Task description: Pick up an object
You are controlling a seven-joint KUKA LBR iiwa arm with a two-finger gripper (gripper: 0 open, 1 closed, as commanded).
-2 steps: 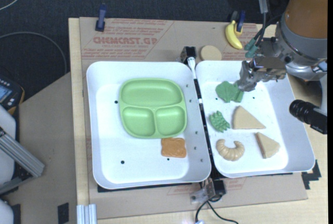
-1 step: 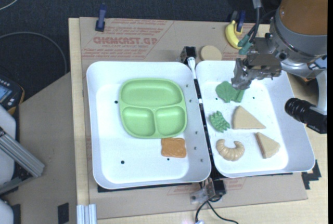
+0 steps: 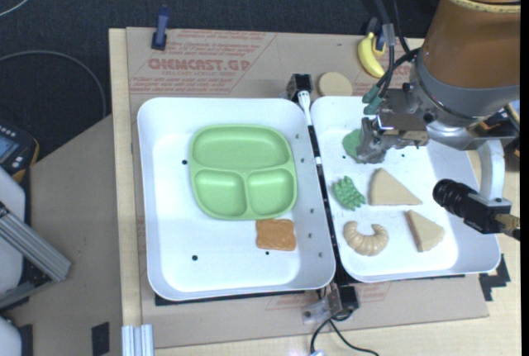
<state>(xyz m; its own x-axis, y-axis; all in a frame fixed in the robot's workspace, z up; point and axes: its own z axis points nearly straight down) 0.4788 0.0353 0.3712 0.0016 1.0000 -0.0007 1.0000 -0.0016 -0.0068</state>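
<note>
The tool (image 3: 374, 141) is down in the right bin (image 3: 471, 263), low over a dark green piece (image 3: 354, 144) at that bin's far left, seemingly placed for a grasp. Whether it is spread or pinching, I cannot tell. Nearer in the right bin, apart from each other, lie a leafy green piece (image 3: 349, 192), two tan wedges (image 3: 392, 189) and a croissant (image 3: 366, 237), each with grasping room.

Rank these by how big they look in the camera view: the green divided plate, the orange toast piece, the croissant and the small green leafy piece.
1. green divided plate, by far the largest
2. croissant and orange toast piece, too close in size to rank
3. small green leafy piece, the smallest
</note>
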